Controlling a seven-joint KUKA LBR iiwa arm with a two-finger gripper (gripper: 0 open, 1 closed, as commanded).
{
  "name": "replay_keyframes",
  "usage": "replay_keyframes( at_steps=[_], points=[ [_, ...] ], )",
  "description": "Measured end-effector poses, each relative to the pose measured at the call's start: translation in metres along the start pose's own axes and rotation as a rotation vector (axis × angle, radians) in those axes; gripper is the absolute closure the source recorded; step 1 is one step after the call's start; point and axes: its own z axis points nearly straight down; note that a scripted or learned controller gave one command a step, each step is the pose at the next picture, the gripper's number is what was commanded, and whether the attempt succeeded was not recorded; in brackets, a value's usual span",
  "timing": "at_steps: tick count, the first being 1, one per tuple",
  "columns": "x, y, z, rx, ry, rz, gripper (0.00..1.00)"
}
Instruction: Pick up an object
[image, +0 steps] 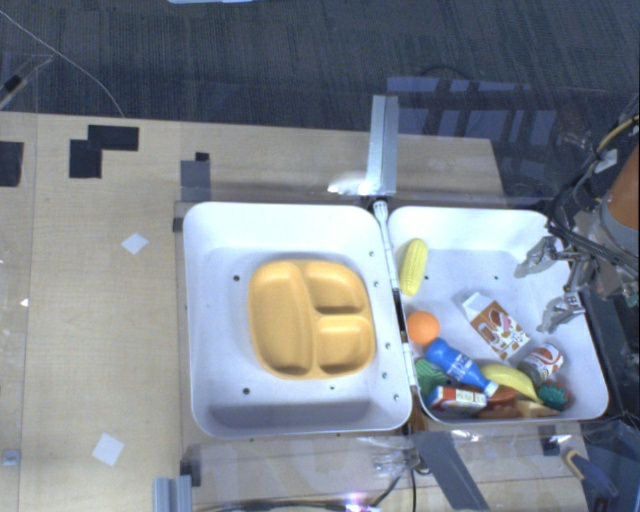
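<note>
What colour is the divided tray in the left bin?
Yellow-orange, plain with no pattern. The tray shows clearly in the camera view, lying in the left bin.

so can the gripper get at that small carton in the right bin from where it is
Probably yes. The gripper hangs open over the right bin's far right side, and the small carton lies flat just to its left on bare bin floor, apart from the pile of toy food along the near wall.

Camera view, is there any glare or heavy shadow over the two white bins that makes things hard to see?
Camera view: a bright glare spot sits at the metal post where the shallow white left bin meets the shallow white right bin; soft shadow pools beside the yellow three-compartment tray; the two-finger gripper looks slightly blurred; the toys are evenly lit.
</note>
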Motion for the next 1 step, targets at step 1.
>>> replay_keyframes(
  at_steps=[1],
  points=[
    [0.0168,0.0018,0.0661,0.005,-0.008,0.184,0.00]
  ],
)
